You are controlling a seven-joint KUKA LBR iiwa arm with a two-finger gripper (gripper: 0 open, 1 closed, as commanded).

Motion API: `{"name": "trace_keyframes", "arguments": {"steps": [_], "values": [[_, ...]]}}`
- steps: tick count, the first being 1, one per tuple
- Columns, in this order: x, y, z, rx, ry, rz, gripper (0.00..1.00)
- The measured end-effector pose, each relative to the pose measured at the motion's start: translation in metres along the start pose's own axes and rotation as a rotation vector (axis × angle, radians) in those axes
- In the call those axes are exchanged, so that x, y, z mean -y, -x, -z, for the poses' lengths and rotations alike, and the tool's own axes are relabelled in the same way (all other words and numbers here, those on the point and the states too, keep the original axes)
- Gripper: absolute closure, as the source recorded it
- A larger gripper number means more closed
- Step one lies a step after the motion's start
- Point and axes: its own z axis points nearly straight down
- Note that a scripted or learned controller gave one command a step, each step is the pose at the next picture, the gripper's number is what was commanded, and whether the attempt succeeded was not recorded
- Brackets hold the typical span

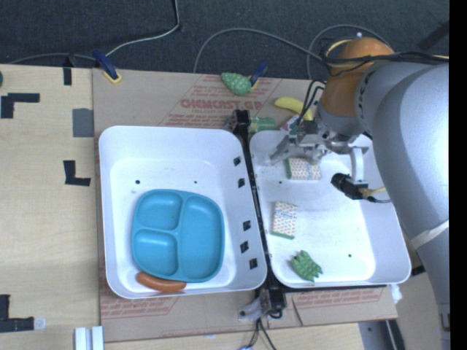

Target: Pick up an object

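Two patterned pads are lying in the right bin (365, 268), and I'm hovering the tool (300, 150), fingers apart, over the upper pad (302, 170), needing a descent next.

Looks like a robotics lab bench: two white bins (117, 195) clipped side by side on printed cardboard (197, 104), black tape marks (73, 172) on the wooden top (44, 232), loose cables (175, 13) trailing across dark carpet (109, 6) (clamps at the cardboard's edge), toy items scattered around.
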Motion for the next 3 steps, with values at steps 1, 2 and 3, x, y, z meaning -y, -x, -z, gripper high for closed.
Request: {"name": "trace_keyframes", "arguments": {"steps": [1, 2, 3], "values": [[0.000, 0.009, -0.001, -0.007, -0.001, 0.003, 0.00], [-0.001, 0.010, 0.010, -0.003, 0.003, 0.004, 1.00], [-0.002, 0.010, 0.011, -0.003, 0.004, 0.004, 0.00]]}}
